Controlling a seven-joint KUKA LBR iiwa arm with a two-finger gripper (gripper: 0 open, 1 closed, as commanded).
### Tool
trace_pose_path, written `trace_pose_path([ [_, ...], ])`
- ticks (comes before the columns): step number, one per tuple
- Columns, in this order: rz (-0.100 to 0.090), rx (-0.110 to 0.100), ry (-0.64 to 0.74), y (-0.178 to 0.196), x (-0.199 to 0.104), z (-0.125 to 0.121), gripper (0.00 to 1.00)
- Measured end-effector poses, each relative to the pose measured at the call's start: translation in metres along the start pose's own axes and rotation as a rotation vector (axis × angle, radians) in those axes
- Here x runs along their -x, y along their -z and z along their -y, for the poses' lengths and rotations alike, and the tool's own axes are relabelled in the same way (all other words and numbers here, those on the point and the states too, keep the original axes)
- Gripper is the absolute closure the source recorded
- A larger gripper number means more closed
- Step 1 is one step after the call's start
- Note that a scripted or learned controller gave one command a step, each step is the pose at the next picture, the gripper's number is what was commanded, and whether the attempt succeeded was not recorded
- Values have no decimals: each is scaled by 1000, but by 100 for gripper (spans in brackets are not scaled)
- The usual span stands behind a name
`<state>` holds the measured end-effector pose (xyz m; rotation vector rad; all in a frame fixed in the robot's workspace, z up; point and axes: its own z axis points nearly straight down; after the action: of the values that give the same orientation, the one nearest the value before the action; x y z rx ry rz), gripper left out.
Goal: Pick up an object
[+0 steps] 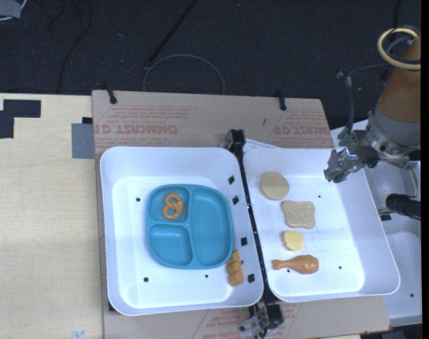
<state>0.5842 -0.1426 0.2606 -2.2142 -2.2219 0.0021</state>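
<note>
Camera view: arm (394, 111) enters from the right, gripper (336, 168) over the right bin's (373, 274) upper right edge, nothing visibly in it; how wide it is open cannot be told. Right bin holds round cracker (274, 186), toast (299, 214), small yellow piece (293, 241), drumstick (297, 264), all apart from the gripper. Left bin (123, 281) has a blue tray (190, 226) with pretzel (173, 205), brown piece (234, 268) beside it. Likely nothing picked yet; approach, grasp and lift remain.

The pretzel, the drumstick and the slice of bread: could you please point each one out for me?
pretzel (173, 206): camera view, on its middle twist.
drumstick (303, 263): camera view, on its thick meaty end.
slice of bread (299, 214): camera view, on the middle of its top face.
</note>
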Motion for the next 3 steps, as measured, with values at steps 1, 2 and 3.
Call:
trace_pose_path([
  [1, 0, 1, 1, 1, -50, 5, 100],
  [2, 0, -1, 0, 0, -101, 24, 100],
  [3, 1, -1, 0, -5, -143, 39, 100],
])
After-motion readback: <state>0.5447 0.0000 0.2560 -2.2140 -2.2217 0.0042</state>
